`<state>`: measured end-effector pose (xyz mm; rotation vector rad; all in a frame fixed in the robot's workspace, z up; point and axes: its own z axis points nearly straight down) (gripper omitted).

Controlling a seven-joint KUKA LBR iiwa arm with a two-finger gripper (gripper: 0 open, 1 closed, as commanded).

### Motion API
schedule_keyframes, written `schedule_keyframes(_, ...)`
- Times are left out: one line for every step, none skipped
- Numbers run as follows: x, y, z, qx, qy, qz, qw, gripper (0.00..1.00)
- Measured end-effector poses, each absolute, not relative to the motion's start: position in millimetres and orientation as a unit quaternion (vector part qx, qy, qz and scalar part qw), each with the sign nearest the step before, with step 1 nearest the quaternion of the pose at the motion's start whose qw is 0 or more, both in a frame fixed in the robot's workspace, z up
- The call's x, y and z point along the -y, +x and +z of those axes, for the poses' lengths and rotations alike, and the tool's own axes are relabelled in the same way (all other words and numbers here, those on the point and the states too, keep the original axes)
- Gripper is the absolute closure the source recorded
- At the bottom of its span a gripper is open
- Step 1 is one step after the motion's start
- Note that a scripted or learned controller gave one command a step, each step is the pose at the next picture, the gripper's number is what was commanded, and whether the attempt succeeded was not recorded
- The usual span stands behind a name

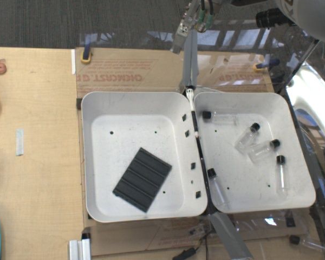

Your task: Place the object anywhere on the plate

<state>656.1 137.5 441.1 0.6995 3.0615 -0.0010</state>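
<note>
While the gripper [190, 21] is hanging high over the far end of the divider between the bins, nothing is being carried and the task is reading as not started.

Risks, near to far:
- Nearest vial [215, 187] is lying in the right bin [299, 195], tight along the wall by the divider. A descent there is likely going to be catching the wall, or closing on nothing.
- Plate [143, 179] is sitting askew on the floor of the left bin [97, 199], toward its near half. It is dark, ribbed and narrow, so a round vial released onto it is likely going to be rolling off along or across the ribs.
- Vial four [282, 176] is lying alone near the right wall; looking like the cleanest pick.
- Vials two [246, 138] and three [260, 151] are lying just beside each other mid-bin, possibly touching. A grasp there is risking nudging the neighbour or pinching both.
- Vial five [219, 117] is lying near the far wall, close to the divider; same wall problem.
- All the vials are clear with black caps, so their bodies are showing poorly against the white.

Counts: bins 2, plate 1, vials 5 (all in the right bin), gripper 1.

Gripper state: too small and high to read; cannot tell whether it is spread or pressed together
</note>
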Motion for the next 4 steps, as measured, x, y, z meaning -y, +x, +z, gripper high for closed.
schedule_keyframes(-151.8,639.0,442.1,-1.000,-0.031,0.0003,0.001,1.00)
schedule_keyframes(-145.1,660.1,441.8,-0.907,-0.421,0.0009,0.002,1.00)
schedule_keyframes(-171.8,645.1,299.8,-0.801,-0.599,0.0012,0.002,1.00)
schedule_keyframes(-156.3,660.1,441.8,-0.689,-0.725,0.0010,0.003,1.00)
